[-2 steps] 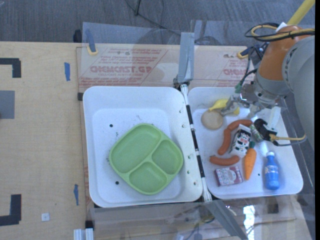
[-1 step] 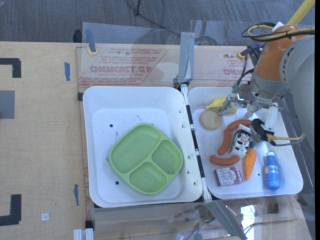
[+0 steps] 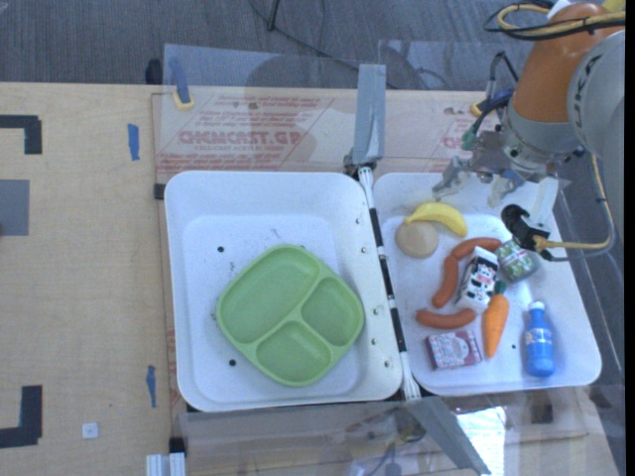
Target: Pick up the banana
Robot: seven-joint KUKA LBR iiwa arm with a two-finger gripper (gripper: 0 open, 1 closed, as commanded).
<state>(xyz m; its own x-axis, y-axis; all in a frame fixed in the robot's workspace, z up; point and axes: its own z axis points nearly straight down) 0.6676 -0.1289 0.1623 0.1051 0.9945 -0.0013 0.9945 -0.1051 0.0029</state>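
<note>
Tool (image 3: 483, 174) with fingers spread, just above banana (image 3: 438, 216), its long axis left-right, ends curving down.

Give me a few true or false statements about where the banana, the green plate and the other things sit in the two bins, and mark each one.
1. The banana lies in the right bin. True.
2. The green plate is in the same bin as the banana. False: it lies in the left bin.
3. The blue bottle lies near the right bin's right edge. True.
4. The hand holds the banana. False: the banana lies in the bin, below the hand in the picture.
5. The carrot is on the green plate. False: it lies in the right bin.
</note>
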